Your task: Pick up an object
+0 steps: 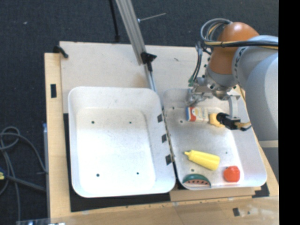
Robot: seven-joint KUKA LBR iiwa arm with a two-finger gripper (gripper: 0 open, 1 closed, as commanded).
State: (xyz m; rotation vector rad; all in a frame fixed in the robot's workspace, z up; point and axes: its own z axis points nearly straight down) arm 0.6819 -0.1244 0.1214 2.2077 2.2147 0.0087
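My gripper [194, 99] hangs over the far part of the right bin [248, 146], at the end of the grey arm with its orange band. Just below the gripper, touching or nearly touching it, lies a small white carton with red and blue print [197, 114]. Nearer the front of the same bin lie a yellow squeeze bottle [203, 159], a red tomato [231, 174] and a watermelon slice [197, 181] against the front rim.
The left bin [75, 125] stands beside the right one, their walls meeting in the middle. A slanted metal post [133, 29] rises behind the bins. The arm's bulk covers the right bin's far right corner.
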